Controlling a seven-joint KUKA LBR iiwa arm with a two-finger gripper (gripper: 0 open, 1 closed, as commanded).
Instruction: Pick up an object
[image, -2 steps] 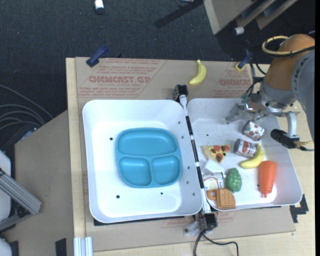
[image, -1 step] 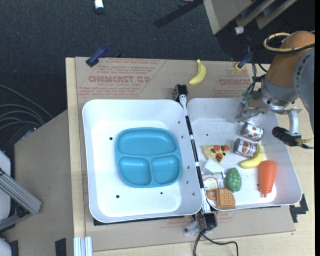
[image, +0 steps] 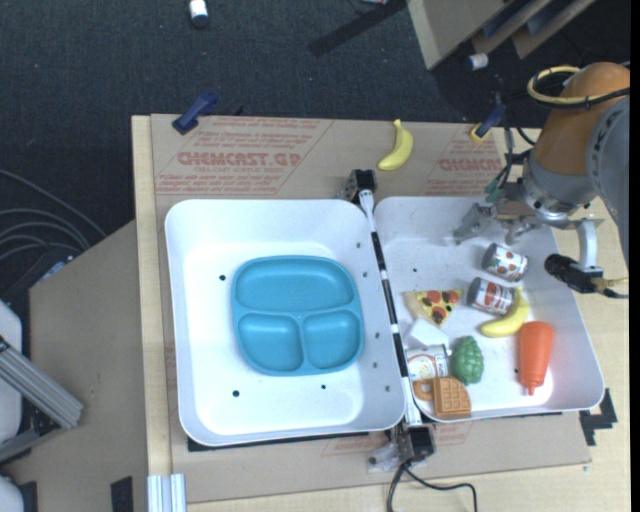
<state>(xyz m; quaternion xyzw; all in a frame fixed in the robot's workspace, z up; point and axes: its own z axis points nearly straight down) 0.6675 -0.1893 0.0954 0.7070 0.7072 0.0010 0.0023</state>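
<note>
My gripper (image: 492, 230) hangs over the far part of the right bin (image: 420, 225), its fingers (image: 464, 232) spread open with nothing between them. Just in front of it lies a small can (image: 505, 262), and a second can (image: 490, 295) lies below that. Nearby in the same bin are a pizza slice (image: 436, 303), a yellow banana (image: 506, 318), an orange carrot (image: 534, 356), a green broccoli (image: 467, 360), a waffle (image: 449, 397) and a small white carton (image: 426, 364).
The left bin (image: 200, 390) holds a blue divided plate (image: 297, 313). Another banana (image: 397, 148) lies outside the bins on the cardboard at the back. The arm's orange band (image: 580, 110) rises at the upper right.
</note>
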